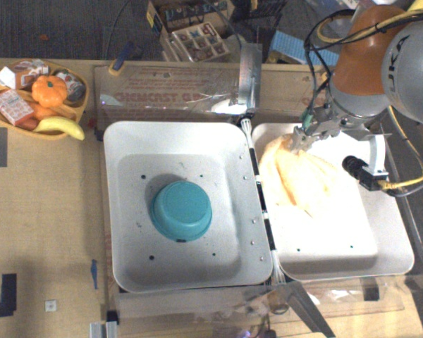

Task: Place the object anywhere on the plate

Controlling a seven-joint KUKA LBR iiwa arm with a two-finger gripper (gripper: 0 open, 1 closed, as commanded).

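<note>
Pincer (pixel 301 138) sat low at the back of the right bin (pixel 352 252), over a pale, blurred object (pixel 299 174); couldn't tell if it was spread or pinching. Plate (pixel 182 210) (teal) sat in the left bin (pixel 127 160). Confirm grip before lifting, then clear the divider.

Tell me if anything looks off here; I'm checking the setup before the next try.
The teal plate in the left bin looks upside down, its base facing up like a dome. The pale orange object in the right bin is blurred under glare, with the end effector at its upper end.
</note>
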